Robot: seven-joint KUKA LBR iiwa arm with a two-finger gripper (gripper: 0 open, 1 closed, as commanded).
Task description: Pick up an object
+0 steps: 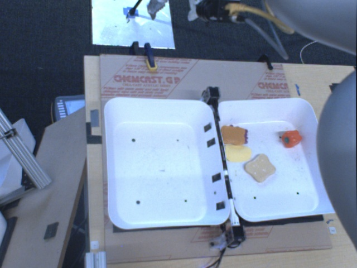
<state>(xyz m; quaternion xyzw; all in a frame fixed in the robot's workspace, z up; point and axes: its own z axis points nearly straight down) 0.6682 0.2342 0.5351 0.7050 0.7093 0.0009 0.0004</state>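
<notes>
Gripper (158, 0) hangs at the frame's top, grip state can't be told; toast slice (260, 167), yellow slice (238, 153) and orange piece (290, 138) lie in the right bin (309, 200).

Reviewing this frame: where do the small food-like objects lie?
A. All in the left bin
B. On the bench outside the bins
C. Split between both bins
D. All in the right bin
D. The orange-brown piece, the yellow disc, the tan toast-shaped piece and the red-orange item all sit inside the right bin, clustered in its upper half.
</notes>
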